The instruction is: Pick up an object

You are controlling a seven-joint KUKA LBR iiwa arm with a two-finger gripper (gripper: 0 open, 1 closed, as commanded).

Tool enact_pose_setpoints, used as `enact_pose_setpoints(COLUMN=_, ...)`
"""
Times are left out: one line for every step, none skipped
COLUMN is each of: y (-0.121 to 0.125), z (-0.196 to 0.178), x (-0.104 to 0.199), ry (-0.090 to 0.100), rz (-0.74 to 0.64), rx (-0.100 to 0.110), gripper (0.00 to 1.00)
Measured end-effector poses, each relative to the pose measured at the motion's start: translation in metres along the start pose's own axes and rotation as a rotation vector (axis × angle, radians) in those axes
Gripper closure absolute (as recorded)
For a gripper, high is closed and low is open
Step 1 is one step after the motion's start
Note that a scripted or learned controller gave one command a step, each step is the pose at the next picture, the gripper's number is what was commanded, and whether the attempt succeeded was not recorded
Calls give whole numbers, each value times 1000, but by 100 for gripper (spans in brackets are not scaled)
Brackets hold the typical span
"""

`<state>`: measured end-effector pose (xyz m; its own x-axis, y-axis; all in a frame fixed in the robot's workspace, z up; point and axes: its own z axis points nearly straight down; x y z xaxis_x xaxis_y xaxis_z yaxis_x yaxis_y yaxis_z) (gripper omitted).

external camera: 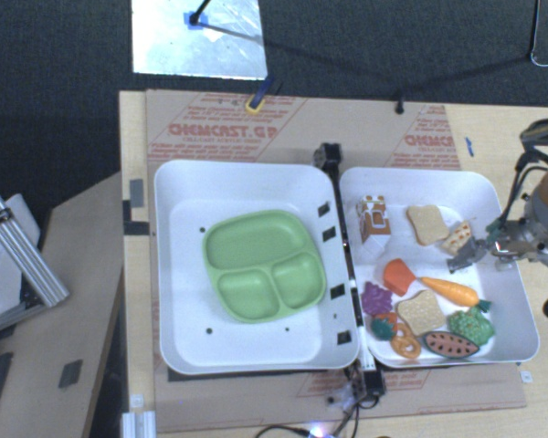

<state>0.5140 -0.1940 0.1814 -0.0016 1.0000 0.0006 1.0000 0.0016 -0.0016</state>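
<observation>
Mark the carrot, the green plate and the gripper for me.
carrot (449, 291): camera view, middle of its orange body.
green plate (256, 241): camera view, bare floor of its large compartment.
gripper (463, 259): camera view, at its fingertips, above the carrot.

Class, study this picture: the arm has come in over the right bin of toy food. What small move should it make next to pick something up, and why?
Probably lower a little onto the carrot. The gripper sits just above it at the right bin, with nothing seen between its fingers, and the carrot lies apart from the cracker.
</observation>
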Motion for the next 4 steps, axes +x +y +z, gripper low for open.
enact_pose_setpoints(y=0, z=42, x=5, ry=1, rz=0, rx=0, gripper=0)
enact_pose_setpoints(y=1, z=93, x=5, ry=-1, rz=2, rx=-4, gripper=0)
enact_pose_setpoints(y=2, z=80, x=4, ry=-2, rz=1, rx=-8, gripper=100)
enact_pose_setpoints(y=5, z=36, x=-1, ry=-3, rz=-1, rx=-7, gripper=100)
